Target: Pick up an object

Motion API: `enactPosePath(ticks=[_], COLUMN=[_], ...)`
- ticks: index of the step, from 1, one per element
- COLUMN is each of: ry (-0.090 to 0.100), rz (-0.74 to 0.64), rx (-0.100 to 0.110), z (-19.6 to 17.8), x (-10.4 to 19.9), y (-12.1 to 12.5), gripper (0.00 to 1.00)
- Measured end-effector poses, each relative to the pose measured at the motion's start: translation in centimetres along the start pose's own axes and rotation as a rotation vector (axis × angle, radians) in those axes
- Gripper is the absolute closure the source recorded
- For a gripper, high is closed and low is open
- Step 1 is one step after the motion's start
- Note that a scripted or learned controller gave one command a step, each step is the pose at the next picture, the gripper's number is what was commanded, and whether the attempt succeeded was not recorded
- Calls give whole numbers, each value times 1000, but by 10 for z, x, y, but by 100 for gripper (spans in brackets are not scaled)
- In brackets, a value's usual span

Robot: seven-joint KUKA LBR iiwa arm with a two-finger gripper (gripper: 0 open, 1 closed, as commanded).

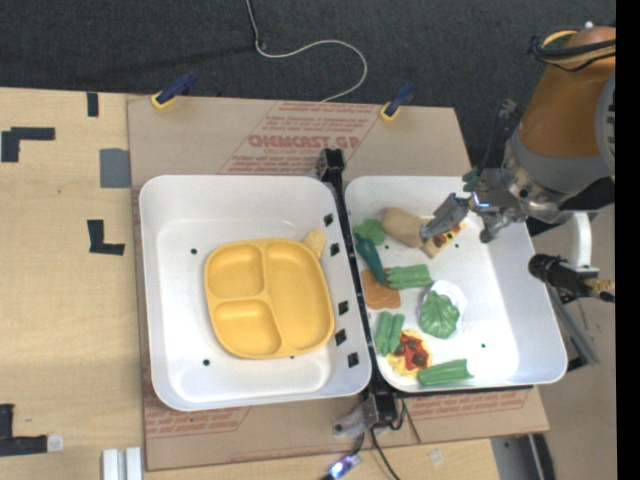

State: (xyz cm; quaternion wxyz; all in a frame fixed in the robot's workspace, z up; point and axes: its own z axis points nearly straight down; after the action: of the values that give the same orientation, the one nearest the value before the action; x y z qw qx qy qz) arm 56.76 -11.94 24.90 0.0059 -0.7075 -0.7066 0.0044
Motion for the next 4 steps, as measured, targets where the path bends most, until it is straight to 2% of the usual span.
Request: enactPosePath(ticks=[1, 2, 3, 4], ry=[-2, -2, -2, -2], rz=[-3, -3, -2, -2], rx=[-13, -9, -7, -8], z=[-7, 38, 100, 152], x=[0, 2, 4, -1], y=[2, 7, 0, 8], gripper=[0, 0, 0, 0])
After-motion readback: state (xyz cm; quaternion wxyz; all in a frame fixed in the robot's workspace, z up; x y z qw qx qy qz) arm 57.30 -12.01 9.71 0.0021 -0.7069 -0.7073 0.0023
